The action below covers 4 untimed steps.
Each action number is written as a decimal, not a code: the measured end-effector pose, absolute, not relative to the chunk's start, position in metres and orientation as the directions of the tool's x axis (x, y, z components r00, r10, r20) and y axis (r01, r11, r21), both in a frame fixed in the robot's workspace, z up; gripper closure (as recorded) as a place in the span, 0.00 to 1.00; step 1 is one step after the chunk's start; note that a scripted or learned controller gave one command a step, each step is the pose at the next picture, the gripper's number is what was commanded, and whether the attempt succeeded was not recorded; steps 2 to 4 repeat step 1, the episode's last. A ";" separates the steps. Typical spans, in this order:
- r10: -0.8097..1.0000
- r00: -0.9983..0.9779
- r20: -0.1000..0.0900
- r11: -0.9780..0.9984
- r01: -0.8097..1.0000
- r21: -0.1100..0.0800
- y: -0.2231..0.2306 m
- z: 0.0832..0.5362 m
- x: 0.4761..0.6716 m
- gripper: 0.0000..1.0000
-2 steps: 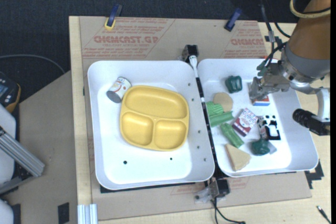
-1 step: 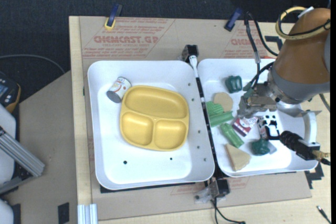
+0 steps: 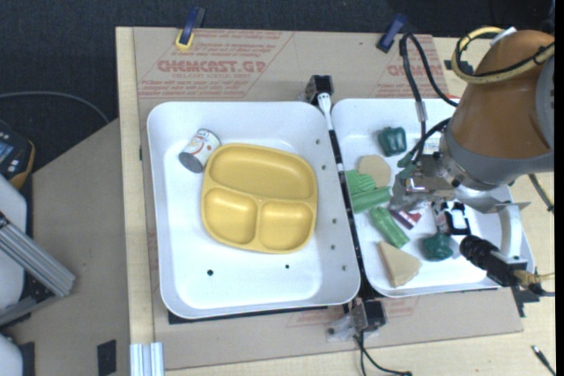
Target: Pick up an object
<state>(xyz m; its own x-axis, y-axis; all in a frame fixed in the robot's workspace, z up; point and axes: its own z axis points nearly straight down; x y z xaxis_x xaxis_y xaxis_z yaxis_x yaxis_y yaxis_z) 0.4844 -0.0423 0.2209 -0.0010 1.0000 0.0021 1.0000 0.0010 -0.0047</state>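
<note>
Camera view, looking down on the two white bins, and the arm (image 3: 502,101) reaches in from the right, its gripper (image 3: 414,194) low over the right bin (image 3: 388,112). That bin carries the candidates: a green ridged piece (image 3: 361,188) and a green stick (image 3: 388,226) on its left side, a tan wedge (image 3: 397,264) at the near edge, a teal lump (image 3: 436,246) just right of it, another teal piece (image 3: 392,139) farther back, and a pale disc (image 3: 374,167) between. The left bin (image 3: 167,189) holds a yellow divided plate (image 3: 260,196) and a small cup (image 3: 198,150) lying on its side. The gripper sits amid the clutter near the green stick, and that looks the likeliest target. For a clean pick, I'd say come straight down, straddle one item across its narrow side, and keep clear of neighbours. The fingers? The wrist body covers them, so I cannot tell whether they're spread or pressed together, nor whether they touch anything.
</note>
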 end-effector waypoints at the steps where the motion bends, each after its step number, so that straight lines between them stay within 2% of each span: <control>1: 1.000 0.001 0.001 -0.001 1.000 -0.005 -0.048 0.215 0.485 1.00; 4: 1.000 0.001 0.001 -0.001 1.000 -0.005 -0.048 0.215 0.485 1.00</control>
